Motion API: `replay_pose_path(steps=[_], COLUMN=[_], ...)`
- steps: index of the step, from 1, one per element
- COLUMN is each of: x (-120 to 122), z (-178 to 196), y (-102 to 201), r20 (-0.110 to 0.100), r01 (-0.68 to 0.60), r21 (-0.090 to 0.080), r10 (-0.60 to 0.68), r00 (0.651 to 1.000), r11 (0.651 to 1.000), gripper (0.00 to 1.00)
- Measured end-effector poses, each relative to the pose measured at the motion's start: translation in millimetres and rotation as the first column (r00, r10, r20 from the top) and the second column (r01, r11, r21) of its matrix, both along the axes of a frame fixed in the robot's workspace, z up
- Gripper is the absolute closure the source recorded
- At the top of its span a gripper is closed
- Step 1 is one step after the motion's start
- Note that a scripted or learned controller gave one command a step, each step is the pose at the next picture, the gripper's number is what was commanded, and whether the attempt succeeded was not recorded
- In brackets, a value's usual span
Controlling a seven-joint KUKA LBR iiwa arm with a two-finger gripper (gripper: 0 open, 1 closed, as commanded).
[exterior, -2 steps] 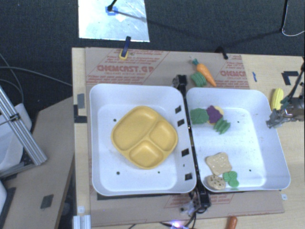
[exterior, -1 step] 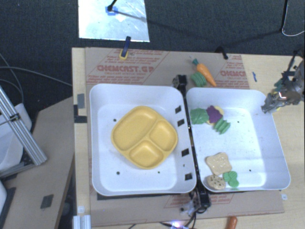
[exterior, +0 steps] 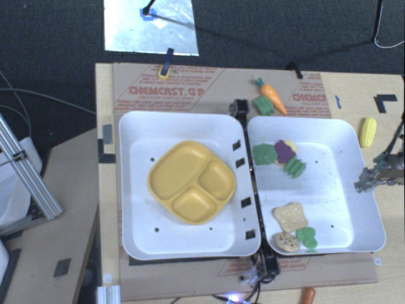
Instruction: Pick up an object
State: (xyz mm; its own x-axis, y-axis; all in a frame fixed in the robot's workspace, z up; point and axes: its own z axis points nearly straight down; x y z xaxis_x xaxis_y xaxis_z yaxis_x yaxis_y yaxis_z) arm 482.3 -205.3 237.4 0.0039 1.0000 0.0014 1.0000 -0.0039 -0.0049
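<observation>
Gripper (exterior: 373, 179) hung at right bin's (exterior: 354, 233) right rim; finger state unreadable. Smooth yellow sectioned tray (exterior: 192, 181) lay left of that bin.

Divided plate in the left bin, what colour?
Yellow, plain with no pattern. The divided plate shows clearly in the camera view, lying in the left bin.

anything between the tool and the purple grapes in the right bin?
Camera view: bare white bin floor between the tool at the right rim and the purple grapes. A green toy piece sits just below the grapes.
</observation>
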Motion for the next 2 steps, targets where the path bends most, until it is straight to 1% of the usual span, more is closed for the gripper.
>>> replay_pose_path(steps=[1, 2], x=[20, 21], z=[14, 25], y=[-1, -1], r20=[0.008, 0.011], r01=[-0.008, -0.01], r21=[-0.003, -0.003], r10=[0.009, 0.01], r00=[1.0, 1.0], r11=[1.0, 1.0], gripper=[1.0, 1.0])
